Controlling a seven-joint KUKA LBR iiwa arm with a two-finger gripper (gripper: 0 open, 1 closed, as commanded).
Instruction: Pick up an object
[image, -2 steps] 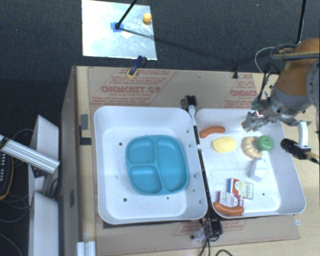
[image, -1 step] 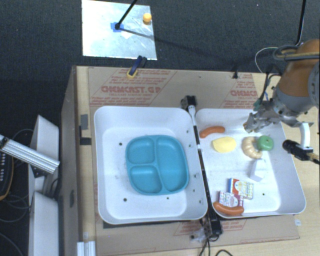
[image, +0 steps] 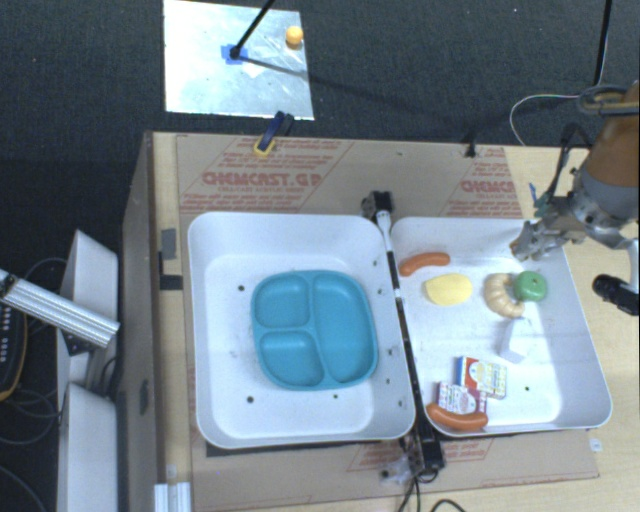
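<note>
Toy food (image: 448, 290) lies in white bin (image: 580, 350).

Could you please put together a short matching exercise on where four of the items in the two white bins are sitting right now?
Things:
1. blue divided tray
2. yellow lemon-like piece
3. small printed carton
4. green round piece

Places:
A. right bin, near its front edge, just above a sausage
B. middle of the left bin
C. right bin, against the right side of the croissant
D. right bin, just below the orange-red sausage near the divider

Pairs: 1-B, 2-D, 3-A, 4-C
</note>
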